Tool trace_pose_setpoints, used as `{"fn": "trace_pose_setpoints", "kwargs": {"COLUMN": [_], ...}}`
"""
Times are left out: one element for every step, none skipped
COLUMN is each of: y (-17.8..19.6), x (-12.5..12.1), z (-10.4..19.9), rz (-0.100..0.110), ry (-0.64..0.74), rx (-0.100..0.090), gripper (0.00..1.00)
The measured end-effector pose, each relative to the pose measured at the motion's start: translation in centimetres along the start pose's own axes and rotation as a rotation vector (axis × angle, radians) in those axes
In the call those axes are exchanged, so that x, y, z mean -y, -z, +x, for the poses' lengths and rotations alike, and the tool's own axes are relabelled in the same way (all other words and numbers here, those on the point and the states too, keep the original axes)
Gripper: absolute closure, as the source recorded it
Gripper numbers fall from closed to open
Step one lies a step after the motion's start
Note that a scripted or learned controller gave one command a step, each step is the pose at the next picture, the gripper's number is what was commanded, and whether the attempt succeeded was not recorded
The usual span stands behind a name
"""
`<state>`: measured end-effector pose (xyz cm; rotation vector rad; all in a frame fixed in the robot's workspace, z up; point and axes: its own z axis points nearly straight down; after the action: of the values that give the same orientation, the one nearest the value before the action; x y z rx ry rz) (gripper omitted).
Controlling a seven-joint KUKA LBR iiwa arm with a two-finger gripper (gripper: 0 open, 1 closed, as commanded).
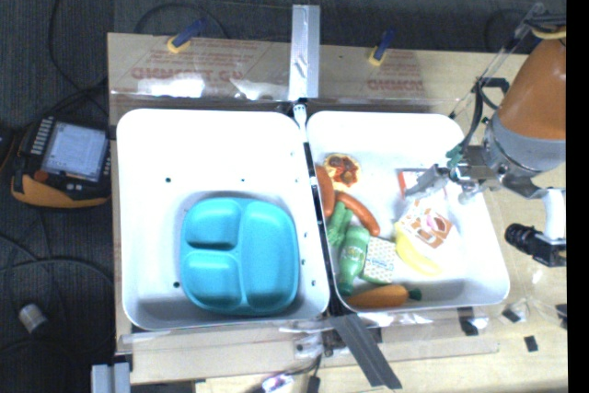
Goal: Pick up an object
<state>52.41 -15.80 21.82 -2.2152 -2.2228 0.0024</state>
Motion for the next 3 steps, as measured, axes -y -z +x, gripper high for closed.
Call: {"fn": "trace_pose_setpoints", "kwargs": {"y": [-12.4,-11.6,3.2], "x": [-4.3,-4.2,-10.5], "z": [-2.2,-2.1,2.8], "rz": [-0.001,0.001,-0.001], "ry": [0.012,0.013,-0.19], "rx": [0.001,-0.001,0.005], "gripper": [0.0,1.0,1.0]}}
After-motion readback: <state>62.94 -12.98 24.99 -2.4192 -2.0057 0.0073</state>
